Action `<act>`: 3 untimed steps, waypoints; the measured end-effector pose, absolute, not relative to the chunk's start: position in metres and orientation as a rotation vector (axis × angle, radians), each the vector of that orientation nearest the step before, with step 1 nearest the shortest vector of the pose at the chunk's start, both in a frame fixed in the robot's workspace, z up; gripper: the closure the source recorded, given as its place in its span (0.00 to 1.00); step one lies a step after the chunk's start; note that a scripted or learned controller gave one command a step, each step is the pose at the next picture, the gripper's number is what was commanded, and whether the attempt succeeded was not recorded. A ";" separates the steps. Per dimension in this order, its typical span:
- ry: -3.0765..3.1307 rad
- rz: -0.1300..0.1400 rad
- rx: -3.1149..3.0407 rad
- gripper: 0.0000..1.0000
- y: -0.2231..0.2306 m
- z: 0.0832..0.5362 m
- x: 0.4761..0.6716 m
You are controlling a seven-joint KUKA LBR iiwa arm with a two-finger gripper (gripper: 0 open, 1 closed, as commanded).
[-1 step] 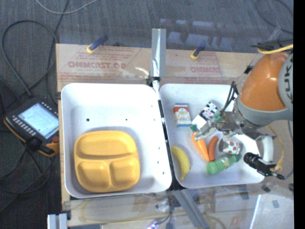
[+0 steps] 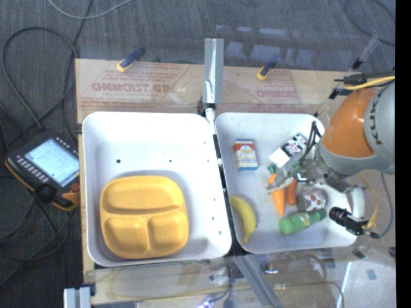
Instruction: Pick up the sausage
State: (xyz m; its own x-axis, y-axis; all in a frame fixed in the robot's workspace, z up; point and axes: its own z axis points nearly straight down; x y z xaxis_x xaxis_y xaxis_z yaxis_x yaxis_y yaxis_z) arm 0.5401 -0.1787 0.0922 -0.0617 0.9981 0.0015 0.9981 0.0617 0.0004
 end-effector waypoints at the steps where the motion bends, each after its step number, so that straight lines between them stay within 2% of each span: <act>1: -1.928 -0.024 -2.465 0.00 -0.205 0.090 0.578; 2: -1.936 -0.021 -2.468 1.00 -0.207 0.098 0.578; 3: -2.132 0.002 -2.305 1.00 -0.158 0.181 0.615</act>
